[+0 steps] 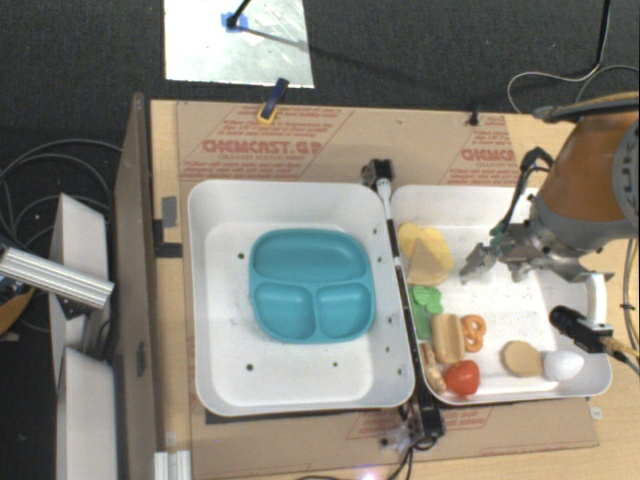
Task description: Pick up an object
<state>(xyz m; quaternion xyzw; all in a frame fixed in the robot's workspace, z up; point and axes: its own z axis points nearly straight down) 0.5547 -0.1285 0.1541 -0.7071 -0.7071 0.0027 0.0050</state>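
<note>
The right bin (500, 203) holds toy food along its left and front sides. Two yellow pieces (425, 250) lie at the back left, with a green piece (427, 298) below them. Farther forward are a tan bun (447, 337), an orange pretzel (473, 331) and a red tomato (462, 376). A brown cookie (520, 358) and a white egg (564, 365) rest by the front wall. My gripper (495, 266) hangs over the bin's middle, just right of the yellow pieces, open with nothing between its fingers.
A teal divided plate (312, 285) lies in the left bin (225, 368). A black divider rail (398, 268) runs between the bins. The arm comes in over the right bin's right rim. Bare white floor lies under and right of the gripper.
</note>
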